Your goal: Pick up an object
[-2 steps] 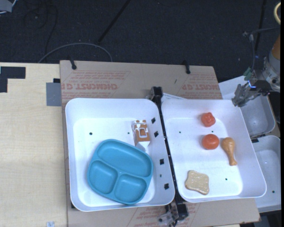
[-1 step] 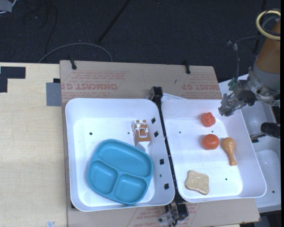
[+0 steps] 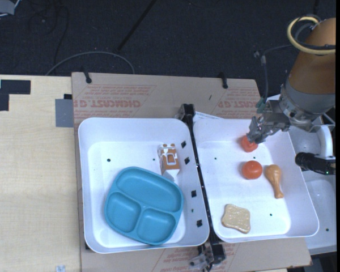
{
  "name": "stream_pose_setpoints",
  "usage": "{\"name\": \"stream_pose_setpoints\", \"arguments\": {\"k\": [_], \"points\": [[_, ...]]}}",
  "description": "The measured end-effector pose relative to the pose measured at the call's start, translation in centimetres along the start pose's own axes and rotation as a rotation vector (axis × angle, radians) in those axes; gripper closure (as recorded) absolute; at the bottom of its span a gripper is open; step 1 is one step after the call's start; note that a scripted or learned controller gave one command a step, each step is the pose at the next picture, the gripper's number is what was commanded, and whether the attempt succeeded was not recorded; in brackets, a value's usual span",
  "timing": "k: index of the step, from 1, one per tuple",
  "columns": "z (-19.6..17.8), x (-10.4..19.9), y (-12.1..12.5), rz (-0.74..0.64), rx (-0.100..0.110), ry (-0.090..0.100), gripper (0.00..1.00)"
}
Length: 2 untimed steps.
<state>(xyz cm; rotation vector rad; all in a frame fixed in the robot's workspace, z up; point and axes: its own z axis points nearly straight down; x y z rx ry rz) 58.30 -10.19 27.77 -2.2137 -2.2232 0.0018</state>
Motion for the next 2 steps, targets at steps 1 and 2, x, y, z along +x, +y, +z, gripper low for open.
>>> {"name": "stream_pose_setpoints", "arguments": {"k": [1, 2], "points": [[0.5, 5.1, -0.3, 0.0, 0.001, 0.0, 1.0], [1.7, 10.7, -0.8, 0.0, 0.001, 0.0, 1.0]]}}
